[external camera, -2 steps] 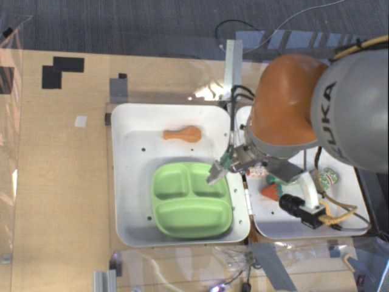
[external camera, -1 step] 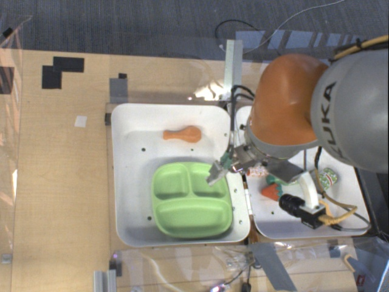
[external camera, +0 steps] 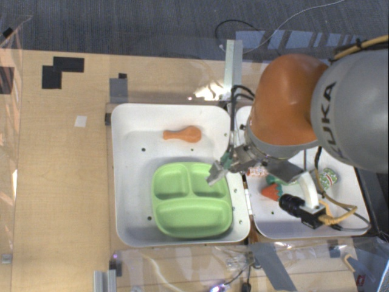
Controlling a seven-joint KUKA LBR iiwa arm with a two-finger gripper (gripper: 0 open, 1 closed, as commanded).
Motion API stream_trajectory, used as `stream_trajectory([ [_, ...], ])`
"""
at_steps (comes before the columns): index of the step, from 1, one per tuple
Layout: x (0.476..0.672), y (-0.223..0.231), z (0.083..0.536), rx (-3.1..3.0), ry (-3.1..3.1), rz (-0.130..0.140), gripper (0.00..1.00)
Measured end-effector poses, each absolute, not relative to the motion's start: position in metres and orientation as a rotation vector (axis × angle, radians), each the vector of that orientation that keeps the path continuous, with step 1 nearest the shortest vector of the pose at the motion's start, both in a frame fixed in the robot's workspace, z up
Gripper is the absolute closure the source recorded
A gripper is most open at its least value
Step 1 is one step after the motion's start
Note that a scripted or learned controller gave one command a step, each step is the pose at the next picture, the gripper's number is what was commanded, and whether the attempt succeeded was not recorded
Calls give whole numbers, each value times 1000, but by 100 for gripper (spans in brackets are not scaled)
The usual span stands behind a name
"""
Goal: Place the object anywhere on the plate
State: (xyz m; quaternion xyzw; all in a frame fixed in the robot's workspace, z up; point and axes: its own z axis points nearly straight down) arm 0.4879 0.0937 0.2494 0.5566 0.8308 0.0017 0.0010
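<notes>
From my remote seat I saw 2 white bins side by side on the bench. The left bin (external camera: 130, 163) held a green plate (external camera: 182, 221) with 3 compartments: 2 small ones on the far side and 1 wide one on the near side. The plate sat toward the near right corner of that bin.

The object I took for the task's thing, an orange drumstick-shaped piece (external camera: 182, 134), lay flat on the floor of the left bin beyond the plate's far edge. It was apart from the plate, with its thick end pointing right, and it was not on the plate.

The gripper (external camera: 217, 173) hung over the right edge of the plate's far right compartment, close to the wall between the 2 bins. It was well apart from the drumstick piece. It looked small and blurred from this angle, and I could not tell whether it was wide, narrow or holding anything.

The arm (external camera: 285, 102) reached in from the right, and its orange band covered much of the right bin (external camera: 285, 227). In that bin I made out a red item with a green end (external camera: 270, 192) near the middle and a small round item (external camera: 328, 177) toward the right wall
</notes>
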Motion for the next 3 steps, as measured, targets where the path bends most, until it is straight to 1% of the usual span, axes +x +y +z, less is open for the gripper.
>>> stream_trajectory([
  [1, 487, 165, 278, 2336, 2100, 3, 0],
  [2, 488, 139, 281, 2652, 1683, 2, 0],
  [3, 489, 140, 290, 2643, 1696, 3, 100],
])
